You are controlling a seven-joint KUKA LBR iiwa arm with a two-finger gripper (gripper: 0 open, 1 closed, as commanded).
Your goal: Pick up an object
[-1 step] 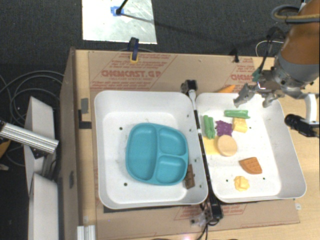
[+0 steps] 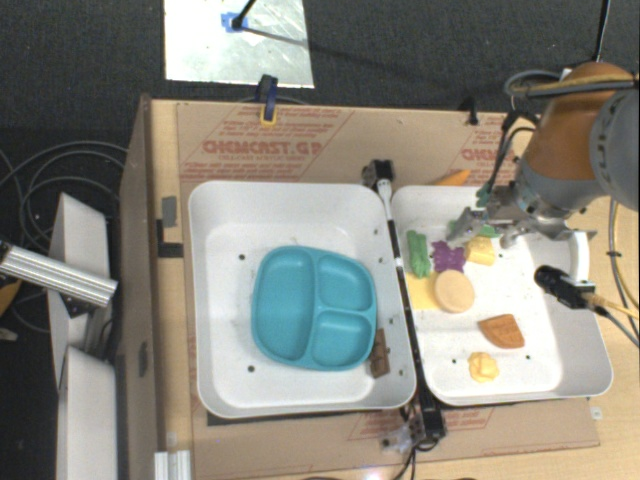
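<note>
The right bin (image 2: 585, 368) holds several toy foods: a green piece (image 2: 417, 251), a purple grape bunch (image 2: 450, 258), a yellow block (image 2: 482, 253), a round tan disc (image 2: 454, 291) on a flat yellow slice (image 2: 422, 296), a brown wedge (image 2: 502, 330) and a small yellow lump (image 2: 484, 366). My gripper (image 2: 483, 226) hangs over the bin's upper middle, just above the yellow block and the grapes. The arm's wrist covers its upper part.
The left bin (image 2: 220, 218) holds a blue divided plate (image 2: 313, 308), with a small brown object (image 2: 380, 353) at its right edge. An orange piece (image 2: 455, 178) lies on the cardboard behind the right bin. Cables run at the far left.
</note>
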